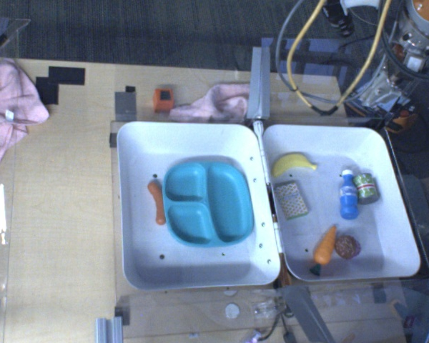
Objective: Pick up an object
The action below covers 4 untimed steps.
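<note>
The gripper (400, 113) is parked above the right bin's (407, 191) far corner, clear of the contents; its jaw state cannot be told. Candidate objects lie below and left: blue bottle (349, 195), can (366, 189), banana (293, 164), carrot (325, 246)

I am seeing, lying in the right bin (393, 191): a yellow banana (293, 164), a blue bottle (349, 195) beside a green can (366, 189), and an orange carrot (325, 245).
</note>
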Each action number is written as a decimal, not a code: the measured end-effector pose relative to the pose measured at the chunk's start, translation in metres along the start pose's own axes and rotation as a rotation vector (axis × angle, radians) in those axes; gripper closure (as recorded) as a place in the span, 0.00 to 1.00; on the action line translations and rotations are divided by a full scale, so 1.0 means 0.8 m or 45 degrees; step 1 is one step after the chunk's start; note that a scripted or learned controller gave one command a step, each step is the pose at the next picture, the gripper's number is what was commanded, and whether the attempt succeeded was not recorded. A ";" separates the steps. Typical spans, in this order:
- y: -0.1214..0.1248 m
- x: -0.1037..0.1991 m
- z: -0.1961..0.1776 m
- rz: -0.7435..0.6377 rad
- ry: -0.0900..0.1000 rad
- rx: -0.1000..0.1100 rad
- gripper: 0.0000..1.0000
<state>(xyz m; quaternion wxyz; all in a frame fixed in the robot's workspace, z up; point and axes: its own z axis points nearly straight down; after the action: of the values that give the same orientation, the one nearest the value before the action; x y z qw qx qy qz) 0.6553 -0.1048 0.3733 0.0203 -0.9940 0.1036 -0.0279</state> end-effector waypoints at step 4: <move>-0.009 0.019 -0.048 0.012 0.055 0.076 1.00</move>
<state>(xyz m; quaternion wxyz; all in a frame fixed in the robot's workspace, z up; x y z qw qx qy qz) 0.6693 -0.1019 0.4125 0.0478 -0.9916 0.1080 -0.0523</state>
